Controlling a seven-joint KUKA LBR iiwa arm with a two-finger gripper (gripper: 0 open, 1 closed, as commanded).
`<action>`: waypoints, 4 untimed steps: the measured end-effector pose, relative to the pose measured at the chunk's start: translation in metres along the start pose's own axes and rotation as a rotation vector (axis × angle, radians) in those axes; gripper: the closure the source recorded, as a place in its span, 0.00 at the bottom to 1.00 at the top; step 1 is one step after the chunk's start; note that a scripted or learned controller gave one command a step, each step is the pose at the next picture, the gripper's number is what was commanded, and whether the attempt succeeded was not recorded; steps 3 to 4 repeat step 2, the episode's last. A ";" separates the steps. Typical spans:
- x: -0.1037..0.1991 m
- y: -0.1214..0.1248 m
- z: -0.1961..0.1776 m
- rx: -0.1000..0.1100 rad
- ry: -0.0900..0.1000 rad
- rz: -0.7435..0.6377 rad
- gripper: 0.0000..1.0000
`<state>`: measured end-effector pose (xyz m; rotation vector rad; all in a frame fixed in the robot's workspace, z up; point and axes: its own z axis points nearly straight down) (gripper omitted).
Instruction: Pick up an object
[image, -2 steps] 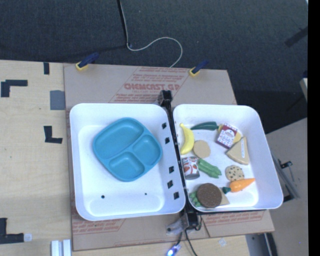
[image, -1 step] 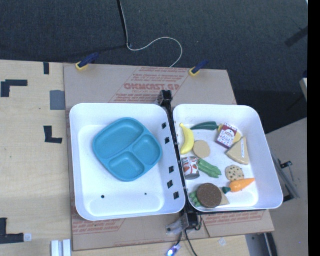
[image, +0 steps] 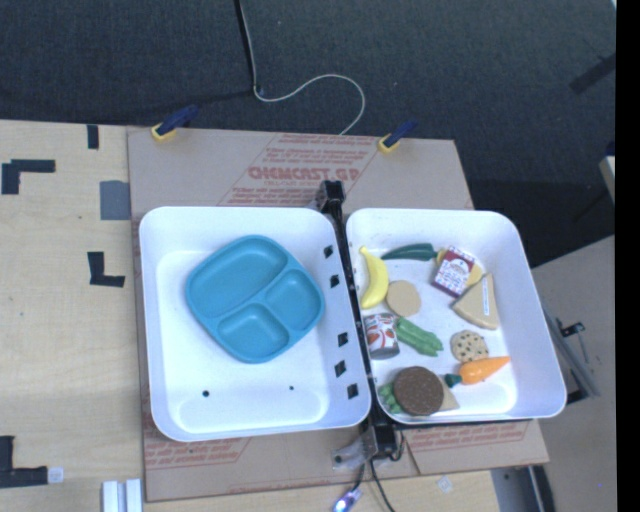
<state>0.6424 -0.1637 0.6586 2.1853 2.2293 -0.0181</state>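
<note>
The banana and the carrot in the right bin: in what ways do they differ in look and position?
The banana is yellow and curved; the carrot is orange, straighter and tapered. The banana lies near the divider between the bins, roughly lengthwise up the view; the carrot lies across, toward the bin's near right corner. The banana looks longer than the carrot. Both are toy foods lying flat in the right bin.

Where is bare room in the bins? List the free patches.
Left bin: a wide strip along the near wall, below the blue tray, is free. Right bin: crowded; banana, can, burger and carrot leave small gaps.
</note>
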 end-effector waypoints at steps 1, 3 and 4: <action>0.001 0.001 -0.010 0.000 -0.001 -0.001 1.00; 0.002 0.001 -0.020 -0.001 -0.002 -0.003 1.00; 0.002 0.001 -0.020 -0.001 -0.002 -0.003 1.00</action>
